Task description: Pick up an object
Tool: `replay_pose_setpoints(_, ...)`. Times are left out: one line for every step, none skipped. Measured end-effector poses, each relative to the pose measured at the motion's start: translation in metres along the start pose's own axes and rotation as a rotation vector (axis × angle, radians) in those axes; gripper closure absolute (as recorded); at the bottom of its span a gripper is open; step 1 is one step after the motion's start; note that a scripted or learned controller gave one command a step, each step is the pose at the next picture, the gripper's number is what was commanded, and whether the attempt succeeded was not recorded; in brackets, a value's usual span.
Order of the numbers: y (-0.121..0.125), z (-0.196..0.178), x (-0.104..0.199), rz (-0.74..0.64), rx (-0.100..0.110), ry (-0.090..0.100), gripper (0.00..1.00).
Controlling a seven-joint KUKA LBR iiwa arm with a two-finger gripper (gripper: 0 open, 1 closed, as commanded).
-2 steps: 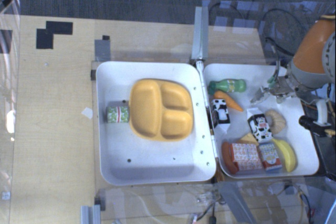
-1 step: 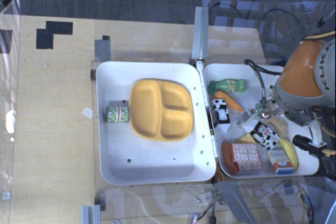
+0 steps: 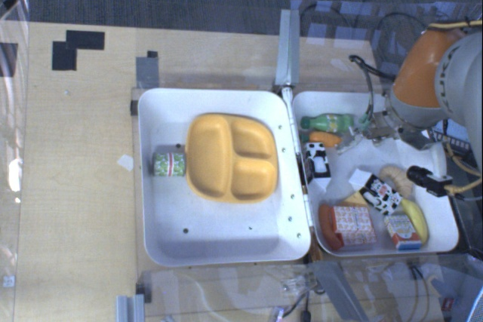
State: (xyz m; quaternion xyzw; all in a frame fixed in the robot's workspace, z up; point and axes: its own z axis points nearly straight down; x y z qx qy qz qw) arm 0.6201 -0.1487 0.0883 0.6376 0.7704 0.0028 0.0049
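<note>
Right bin, lower right of frame: green bottle lying flat, banana, red carton, black-and-white cow toy.

Bright, even light; soft shadows, slight blur.

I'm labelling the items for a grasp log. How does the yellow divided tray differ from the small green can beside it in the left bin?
The yellow tray is far larger than the green can, covering much of the left bin's floor. The tray lies flat, showing three compartments; the can lies on its side. The tray is plain yellow; the can has a green patterned label with a pink band. The can lies against the tray's left edge; both are in the same bin.
</note>
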Motion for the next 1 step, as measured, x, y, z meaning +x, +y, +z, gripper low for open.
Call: replay_pose_setpoints(-0.0532,-0.002,-0.0217,-0.519,-0.002,-0.003,0.0)
